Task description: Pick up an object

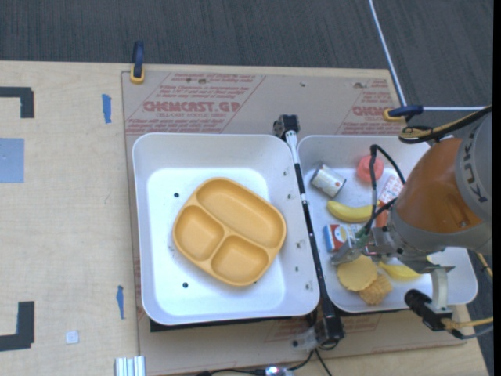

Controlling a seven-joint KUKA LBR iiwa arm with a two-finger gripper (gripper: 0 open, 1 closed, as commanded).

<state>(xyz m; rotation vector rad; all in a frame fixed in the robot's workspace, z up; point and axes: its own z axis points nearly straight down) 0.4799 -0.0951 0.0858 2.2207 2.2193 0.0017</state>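
Several small things crowd the right bin (468,287), and any of them could be the object to pick. A banana (350,210) lies near the bin's middle, a small silver can (328,181) at its eleven o'clock, a pink-red piece (367,168) toward one o'clock. Just below the banana sits a small red, white and blue packet (337,236), and at six o'clock from that a round yellow piece (356,272) touches a crumbly tan one (376,290) by the bin's near wall.

The gripper (362,249) hangs over this cluster, between the packet and the yellow round; the wrist hides its tips, so I cannot tell whether it is open, closed, or gripping anything. The arm (442,198), with its orange band, covers the bin's three o'clock side.

The left bin (149,210) holds a yellow three-part tray (228,231), set at a slant in the middle with white floor showing all round it. The two bins touch along a black strip (305,218) at the centre.

Both rest on a brown sheet (203,104) printed with red letters, clamped at its far edge, on a pale wood bench (63,233) marked with black and blue tape. Dark carpet (235,14) runs along twelve o'clock. The bench at nine o'clock lies open.
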